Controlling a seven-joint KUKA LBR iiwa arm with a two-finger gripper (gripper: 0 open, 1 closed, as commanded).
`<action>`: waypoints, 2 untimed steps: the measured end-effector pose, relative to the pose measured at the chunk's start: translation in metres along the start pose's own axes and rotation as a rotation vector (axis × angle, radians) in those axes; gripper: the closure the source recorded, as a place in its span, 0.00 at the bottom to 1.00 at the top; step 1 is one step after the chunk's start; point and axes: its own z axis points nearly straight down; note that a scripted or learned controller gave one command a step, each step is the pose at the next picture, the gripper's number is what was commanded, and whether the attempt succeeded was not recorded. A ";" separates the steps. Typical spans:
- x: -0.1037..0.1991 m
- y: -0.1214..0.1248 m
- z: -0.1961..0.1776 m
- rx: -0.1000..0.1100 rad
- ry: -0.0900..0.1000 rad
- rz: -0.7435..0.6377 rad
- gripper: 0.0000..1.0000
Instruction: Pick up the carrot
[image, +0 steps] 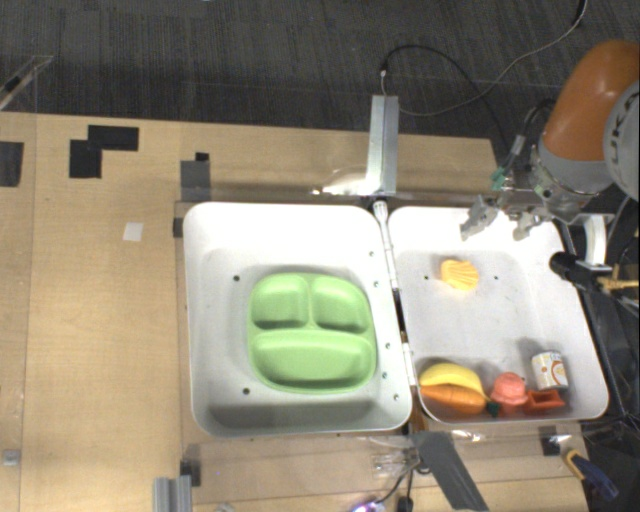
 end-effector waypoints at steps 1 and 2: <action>0.006 0.013 -0.058 -0.003 -0.002 -0.166 0.00; 0.041 -0.024 0.080 0.001 0.000 -0.066 0.00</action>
